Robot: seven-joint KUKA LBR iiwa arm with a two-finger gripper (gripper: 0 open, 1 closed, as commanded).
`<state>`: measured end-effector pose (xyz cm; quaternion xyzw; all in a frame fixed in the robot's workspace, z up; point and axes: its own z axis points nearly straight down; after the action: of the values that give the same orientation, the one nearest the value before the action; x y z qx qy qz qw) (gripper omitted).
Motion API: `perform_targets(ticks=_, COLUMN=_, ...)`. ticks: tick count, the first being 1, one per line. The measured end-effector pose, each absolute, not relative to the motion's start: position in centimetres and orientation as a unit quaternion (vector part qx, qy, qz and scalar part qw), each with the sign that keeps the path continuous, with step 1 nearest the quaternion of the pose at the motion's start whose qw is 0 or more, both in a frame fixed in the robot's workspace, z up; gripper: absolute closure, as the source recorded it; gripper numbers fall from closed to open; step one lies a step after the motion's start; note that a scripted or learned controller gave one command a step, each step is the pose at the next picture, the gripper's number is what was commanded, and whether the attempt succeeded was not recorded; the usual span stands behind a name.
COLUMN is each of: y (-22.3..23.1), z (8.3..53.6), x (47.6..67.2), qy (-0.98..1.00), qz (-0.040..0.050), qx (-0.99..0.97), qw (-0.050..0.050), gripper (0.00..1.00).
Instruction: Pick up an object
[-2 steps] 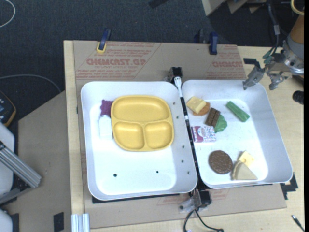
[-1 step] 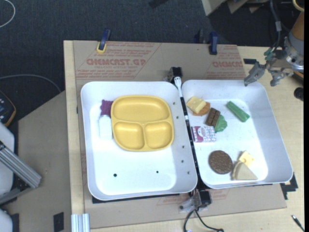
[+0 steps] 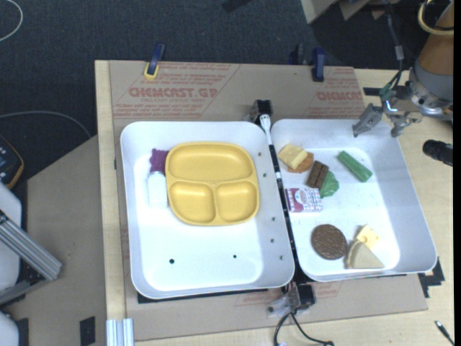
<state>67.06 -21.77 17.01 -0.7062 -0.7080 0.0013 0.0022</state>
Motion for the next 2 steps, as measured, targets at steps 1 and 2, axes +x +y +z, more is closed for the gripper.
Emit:
perform_targets(ticks=1, y=-21.7, z=12.5, x=67.8, qy=-0.708, qz=0.0010, qx=-0.706, qw=0.001, gripper=0.00)
perform_targets(ticks=2, y=-21.0, z=8.8, x=67.9, qy=-0.708, qz=-0.0018, qx=-0.706, qw=0.011, gripper=0.00)
